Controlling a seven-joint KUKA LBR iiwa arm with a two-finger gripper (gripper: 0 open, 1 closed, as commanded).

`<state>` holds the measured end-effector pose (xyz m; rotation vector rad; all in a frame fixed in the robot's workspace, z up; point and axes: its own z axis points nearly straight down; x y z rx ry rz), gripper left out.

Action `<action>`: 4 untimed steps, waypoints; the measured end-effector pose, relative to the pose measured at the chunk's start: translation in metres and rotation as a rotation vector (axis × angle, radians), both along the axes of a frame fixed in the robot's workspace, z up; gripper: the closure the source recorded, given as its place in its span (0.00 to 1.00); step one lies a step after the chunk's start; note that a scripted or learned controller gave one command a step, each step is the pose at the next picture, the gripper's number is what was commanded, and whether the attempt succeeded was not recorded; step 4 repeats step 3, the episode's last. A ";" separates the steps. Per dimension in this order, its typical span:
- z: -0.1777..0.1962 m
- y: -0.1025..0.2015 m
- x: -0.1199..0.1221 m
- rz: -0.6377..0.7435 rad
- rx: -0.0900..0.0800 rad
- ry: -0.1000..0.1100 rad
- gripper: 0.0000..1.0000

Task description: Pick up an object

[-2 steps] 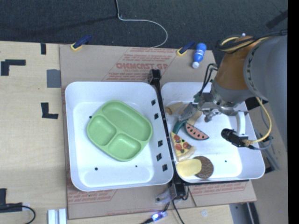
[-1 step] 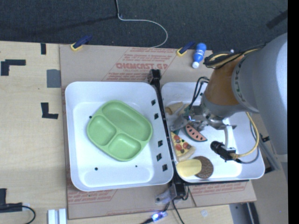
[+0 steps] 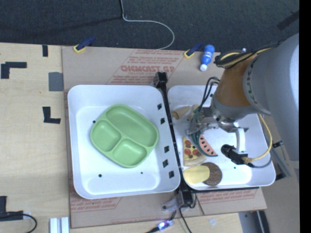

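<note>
The bench (image 3: 29, 130) is pale wood with black tape marks, and a brown cardboard sheet (image 3: 141, 67) with red print lies over its middle. On that sheet sit two shallow white bins side by side, touching along a black clipped seam: the left bin (image 3: 82, 178) and the right bin (image 3: 262, 178). The grey arm (image 3: 277, 81) with its orange band (image 3: 233, 89) comes in from the right and hangs over the upper middle of the right bin, hiding much of that bin's floor. A green divided plate (image 3: 124, 136), with three compartments, lies flat and slightly turned in the middle of the left bin, apart from all its walls. The gripper (image 3: 197, 125) points down at the left part of the right bin, just above the toy food; whether its fingers are spread or closed cannot be told, as the wrist and cables cover them. Below it lie a pizza slice (image 3: 191, 152) and a watermelon slice (image 3: 208, 146), just beside each other. Nearer the front wall are a yellow piece (image 3: 193, 174) and a brown cookie (image 3: 213, 174), touching. A small tan piece (image 3: 181, 112) rests near the seam, up and left of the gripper. Beyond the bins, a blue and white bottle (image 3: 207, 56) lies on the cardboard's far edge.
</note>
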<state>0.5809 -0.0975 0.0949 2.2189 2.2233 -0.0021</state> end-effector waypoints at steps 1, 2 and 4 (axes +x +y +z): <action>0.216 0.075 -0.005 0.007 0.003 -0.017 1.00; 0.289 0.088 -0.072 0.002 0.003 -0.005 1.00; 0.311 0.123 -0.098 0.004 0.003 -0.001 1.00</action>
